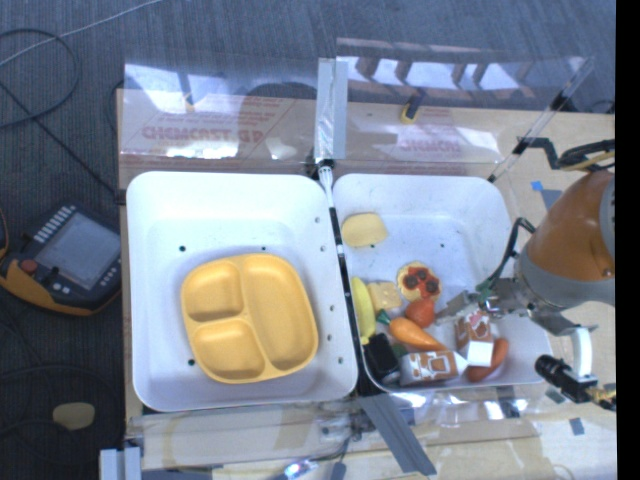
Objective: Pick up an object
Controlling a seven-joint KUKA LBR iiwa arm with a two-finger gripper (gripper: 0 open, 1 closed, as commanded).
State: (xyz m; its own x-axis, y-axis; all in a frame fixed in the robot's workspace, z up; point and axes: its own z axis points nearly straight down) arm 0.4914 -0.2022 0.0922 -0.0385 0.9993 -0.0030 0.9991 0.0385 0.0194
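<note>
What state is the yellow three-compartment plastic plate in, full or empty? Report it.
Empty. The yellow three-compartment plastic plate lies flat in the left white bin, and all three sections show bare yellow surface.

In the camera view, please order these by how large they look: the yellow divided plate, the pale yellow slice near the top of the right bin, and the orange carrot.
Largest to smallest:
1. yellow divided plate, by far
2. pale yellow slice
3. orange carrot

The slice and carrot look close in size, so their order is unsure.

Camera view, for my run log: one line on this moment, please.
arm: over right bin | gripper: low among toy food | yellow tray: left bin | grasp: unconfirmed
</note>
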